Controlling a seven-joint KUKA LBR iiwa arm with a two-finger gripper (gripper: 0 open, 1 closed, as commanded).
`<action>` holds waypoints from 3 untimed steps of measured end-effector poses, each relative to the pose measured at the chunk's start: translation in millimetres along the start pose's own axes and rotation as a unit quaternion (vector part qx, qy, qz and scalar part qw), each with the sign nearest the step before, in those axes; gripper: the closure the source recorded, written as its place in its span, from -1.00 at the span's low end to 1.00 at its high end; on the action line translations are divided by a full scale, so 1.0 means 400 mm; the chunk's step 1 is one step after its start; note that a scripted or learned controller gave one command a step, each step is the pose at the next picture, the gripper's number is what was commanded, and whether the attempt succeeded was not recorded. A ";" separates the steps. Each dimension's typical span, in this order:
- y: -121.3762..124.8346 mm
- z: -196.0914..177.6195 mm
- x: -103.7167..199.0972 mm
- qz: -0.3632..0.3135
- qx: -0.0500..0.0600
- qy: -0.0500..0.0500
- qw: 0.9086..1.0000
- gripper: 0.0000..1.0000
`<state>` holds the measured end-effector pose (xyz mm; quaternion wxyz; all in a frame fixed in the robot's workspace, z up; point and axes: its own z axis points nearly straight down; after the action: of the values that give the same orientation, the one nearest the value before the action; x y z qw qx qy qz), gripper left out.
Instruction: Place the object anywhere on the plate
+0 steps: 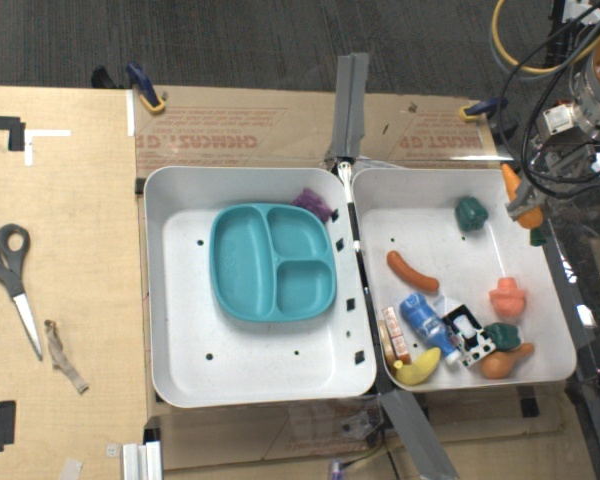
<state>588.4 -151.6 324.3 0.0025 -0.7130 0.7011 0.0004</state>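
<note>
A teal plate (274,262) with three compartments lies in the left white bin (170,368), and nothing lies on it. A small purple object (313,203) sits just behind the plate's far right corner. In the right bin (550,368) lie a dark green lump (470,213), a red-brown sausage (412,272), a pink toy (507,298), a blue packet (420,316) and a yellow banana (418,368). The arm (580,118), hung with cables, stands at the upper right, outside the bins. A grey and orange part of it (526,204) hangs over the right bin's far right rim.
More small items crowd the right bin's near corner: a black and white piece (467,334), a green and orange toy (504,352) and a striped bar (393,334). Scissors (10,268) lie on the wooden bench at left. A grey divider (348,118) stands between the bins.
</note>
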 end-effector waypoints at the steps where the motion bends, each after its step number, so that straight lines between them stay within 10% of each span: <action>1: -0.106 0.026 -0.309 0.008 -0.001 0.000 1.000 1.00; 2: -0.185 0.274 -0.510 0.097 -0.001 0.000 0.995 1.00; 3: -0.051 0.098 -0.596 -0.093 -0.001 0.000 0.996 1.00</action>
<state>605.1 87.1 286.2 0.0021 -0.7754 0.6315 0.0009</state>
